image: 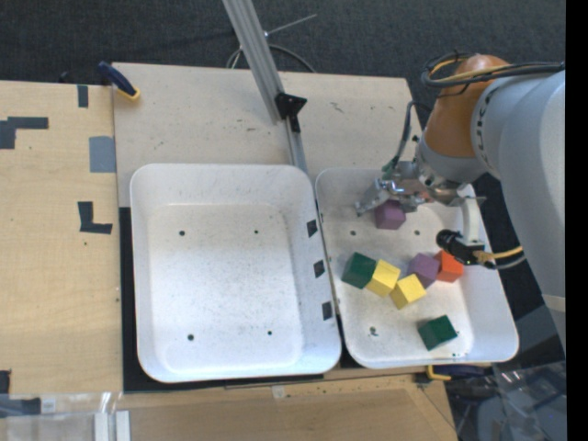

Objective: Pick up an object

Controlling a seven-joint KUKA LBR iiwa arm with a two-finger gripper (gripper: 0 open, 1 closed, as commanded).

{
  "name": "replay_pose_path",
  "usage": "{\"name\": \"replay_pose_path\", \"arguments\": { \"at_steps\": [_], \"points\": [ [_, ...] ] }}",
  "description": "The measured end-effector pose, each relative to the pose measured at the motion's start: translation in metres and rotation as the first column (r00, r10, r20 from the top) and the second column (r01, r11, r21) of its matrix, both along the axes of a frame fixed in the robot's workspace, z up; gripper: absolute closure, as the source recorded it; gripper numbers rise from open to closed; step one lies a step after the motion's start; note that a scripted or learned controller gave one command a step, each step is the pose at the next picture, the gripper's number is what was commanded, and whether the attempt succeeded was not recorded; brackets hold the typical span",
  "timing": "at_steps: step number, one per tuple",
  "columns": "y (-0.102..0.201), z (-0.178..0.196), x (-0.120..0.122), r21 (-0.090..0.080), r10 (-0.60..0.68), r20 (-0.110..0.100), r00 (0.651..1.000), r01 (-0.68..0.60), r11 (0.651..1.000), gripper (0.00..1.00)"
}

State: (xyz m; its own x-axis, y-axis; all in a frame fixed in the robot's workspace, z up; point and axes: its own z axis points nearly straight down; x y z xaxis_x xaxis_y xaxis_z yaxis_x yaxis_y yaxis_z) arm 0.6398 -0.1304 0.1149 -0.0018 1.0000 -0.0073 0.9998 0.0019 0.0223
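Purple block point(392, 215) sits under the gripper point(397, 194) in the right bin point(487, 338); jaw state unclear. Likely light, rigid; best pinched across flat sides.

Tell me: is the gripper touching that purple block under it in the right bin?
Cannot tell. In the camera view the gripper sits right over the purple block and overlaps its top edge, but the slanted angle hides whether they meet or a gap remains.

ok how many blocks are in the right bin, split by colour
purple: 2
green: 2
yellow: 2
orange: 1
total: 7
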Motion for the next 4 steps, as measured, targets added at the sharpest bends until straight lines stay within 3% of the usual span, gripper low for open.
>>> {"name": "replay_pose_path", "arguments": {
  "at_steps": [1, 2, 3, 4],
  "points": [
    [0.000, 0.010, 0.001, -0.002, 0.003, 0.002, 1.000, -0.003, 1.000, 1.00],
    [0.000, 0.008, 0.000, -0.002, 0.002, -0.002, 1.000, -0.002, 1.000, 0.00],
    [-0.018, -0.001, 0.001, 0.003, 0.008, 0.011, 1.000, -0.008, 1.000, 0.00],
    [-0.060, -0.020, -0.021, 0.018, 0.007, -0.021, 1.000, -0.006, 1.000, 0.00]
  ]
}}
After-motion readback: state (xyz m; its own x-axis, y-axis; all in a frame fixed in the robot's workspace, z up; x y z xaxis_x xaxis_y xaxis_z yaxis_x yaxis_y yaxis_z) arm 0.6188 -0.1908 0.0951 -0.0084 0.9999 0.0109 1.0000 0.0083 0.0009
